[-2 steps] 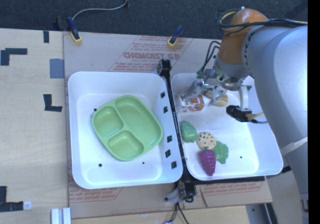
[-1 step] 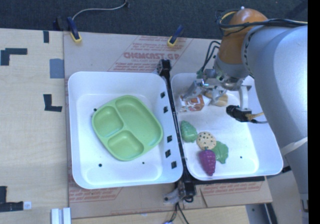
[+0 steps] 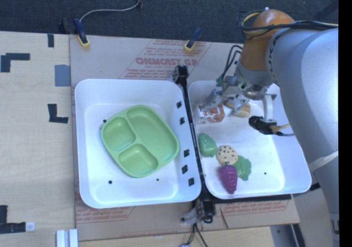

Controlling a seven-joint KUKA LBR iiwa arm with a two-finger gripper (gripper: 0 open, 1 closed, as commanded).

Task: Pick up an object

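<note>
My gripper (image 3: 220, 99) reaches down into the far part of the right bin (image 3: 275, 177), just above a white and orange packet (image 3: 213, 114) and beside a small tan object (image 3: 242, 110). Nearer the front of that bin lie a green toy (image 3: 207, 145), a speckled cookie (image 3: 226, 155), a purple grape bunch (image 3: 229, 179) and a second green toy (image 3: 243, 167). The left bin (image 3: 88, 147) holds a light green divided plate (image 3: 139, 140).
A black divider with clips (image 3: 186, 130) runs between the two bins. The grey arm (image 3: 308, 86) covers the right side of the right bin. Blue and yellow clamps (image 3: 81, 36) sit at the bench's far edge, along with a cable.
</note>
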